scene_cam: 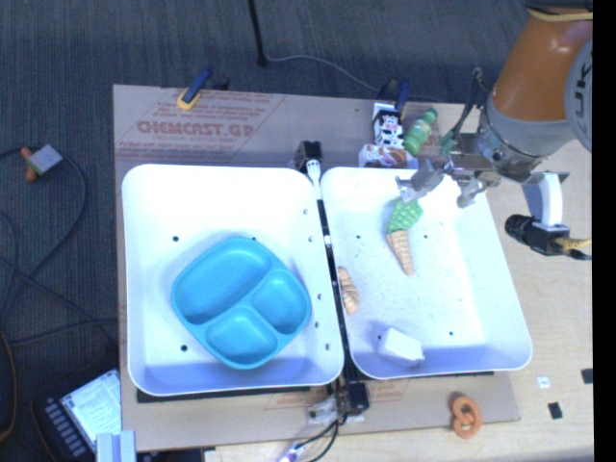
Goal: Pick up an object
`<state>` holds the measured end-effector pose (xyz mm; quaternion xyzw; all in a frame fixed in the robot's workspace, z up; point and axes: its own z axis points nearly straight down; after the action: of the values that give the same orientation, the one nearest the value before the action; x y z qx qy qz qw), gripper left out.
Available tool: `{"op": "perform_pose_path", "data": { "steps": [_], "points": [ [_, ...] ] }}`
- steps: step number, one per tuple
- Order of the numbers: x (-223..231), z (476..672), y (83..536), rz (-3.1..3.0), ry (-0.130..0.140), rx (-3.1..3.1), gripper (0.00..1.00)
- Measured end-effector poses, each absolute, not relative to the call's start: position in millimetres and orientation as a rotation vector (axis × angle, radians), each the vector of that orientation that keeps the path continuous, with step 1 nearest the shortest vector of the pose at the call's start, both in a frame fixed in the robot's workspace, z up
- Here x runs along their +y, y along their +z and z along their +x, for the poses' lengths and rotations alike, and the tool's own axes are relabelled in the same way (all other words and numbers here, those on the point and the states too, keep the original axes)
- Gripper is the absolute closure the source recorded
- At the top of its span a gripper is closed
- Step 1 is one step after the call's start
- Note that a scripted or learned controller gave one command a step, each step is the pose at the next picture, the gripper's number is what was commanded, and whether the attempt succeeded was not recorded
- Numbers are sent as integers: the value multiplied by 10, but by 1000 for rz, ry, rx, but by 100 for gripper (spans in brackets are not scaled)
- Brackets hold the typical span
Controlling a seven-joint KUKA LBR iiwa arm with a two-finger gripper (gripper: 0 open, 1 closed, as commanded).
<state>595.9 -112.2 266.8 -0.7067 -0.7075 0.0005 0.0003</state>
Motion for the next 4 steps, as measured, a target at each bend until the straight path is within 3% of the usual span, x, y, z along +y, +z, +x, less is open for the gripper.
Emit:
{"op": "perform_pose_path", "data": {
  "steps": [1,2,3,4],
  "points": [
    [-1361,6115,1077,-2218,7,-2217,0],
    [-1364,6136,1202,-2221,1,-2221,100],
    [-1317,6686,1342,-2221,0,-2224,100],
    [-1857,5696,1693,-2225,4,-2220,100]
  ]
}}
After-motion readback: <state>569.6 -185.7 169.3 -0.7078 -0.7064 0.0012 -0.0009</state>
